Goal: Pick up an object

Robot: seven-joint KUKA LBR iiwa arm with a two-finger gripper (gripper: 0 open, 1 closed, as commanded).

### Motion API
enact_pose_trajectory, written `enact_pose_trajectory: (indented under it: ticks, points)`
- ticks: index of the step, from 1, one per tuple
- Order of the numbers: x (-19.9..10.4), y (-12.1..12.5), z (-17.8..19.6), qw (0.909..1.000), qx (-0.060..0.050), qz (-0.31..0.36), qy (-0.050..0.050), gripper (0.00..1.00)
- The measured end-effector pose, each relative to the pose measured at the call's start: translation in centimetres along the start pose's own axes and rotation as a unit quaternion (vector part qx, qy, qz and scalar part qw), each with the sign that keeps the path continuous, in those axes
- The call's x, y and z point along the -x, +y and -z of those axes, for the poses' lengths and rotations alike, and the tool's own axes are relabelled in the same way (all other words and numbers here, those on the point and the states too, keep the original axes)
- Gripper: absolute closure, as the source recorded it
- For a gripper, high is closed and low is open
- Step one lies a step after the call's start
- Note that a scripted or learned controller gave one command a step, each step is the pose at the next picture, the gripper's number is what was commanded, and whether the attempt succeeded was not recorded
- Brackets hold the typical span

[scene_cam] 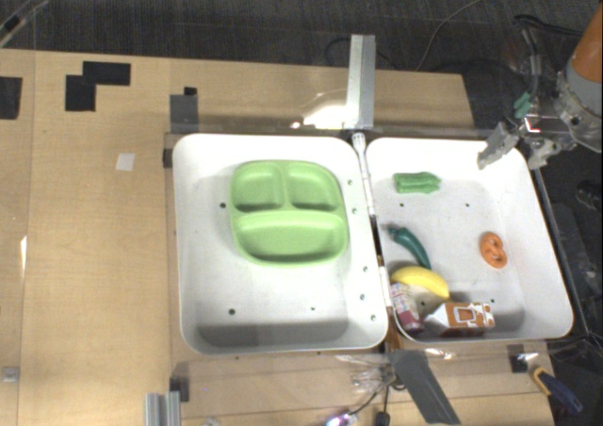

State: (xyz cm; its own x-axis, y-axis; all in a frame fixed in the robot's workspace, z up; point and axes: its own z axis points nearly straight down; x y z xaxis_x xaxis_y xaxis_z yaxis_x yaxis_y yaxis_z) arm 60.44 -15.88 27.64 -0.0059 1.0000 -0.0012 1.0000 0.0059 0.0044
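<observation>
Right, your gripper (497, 146) hangs over the right bin's (528, 320) far right corner, carrying nothing; its spread I can't tell. Easiest target looks like the green piece (416, 183) near the bin's far edge, lying apart from the rest: probably light, rigid plastic, maybe slippery, so pinch across its short width.

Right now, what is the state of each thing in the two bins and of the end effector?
Green divided plate: flat, upright, left bin.
Green block: lying, right bin.
Teal tool: lying.
Banana: lying, touching the carton.
Carton: on its side.
Orange piece: lying alone.
End effector: above the right bin's far corner, holding nothing visible.
</observation>
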Motion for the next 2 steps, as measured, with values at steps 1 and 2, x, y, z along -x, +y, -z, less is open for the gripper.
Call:
enact_pose_trajectory:
  ticks: [1, 2]
  points:
    - [-0.9, -3.7, -15.6, 0.9997, -0.001, 0.026, 0.001, 0.00]
    - [-4.2, 3.6, -18.7, 0.9986, 0.004, 0.052, 0.000, 0.00]
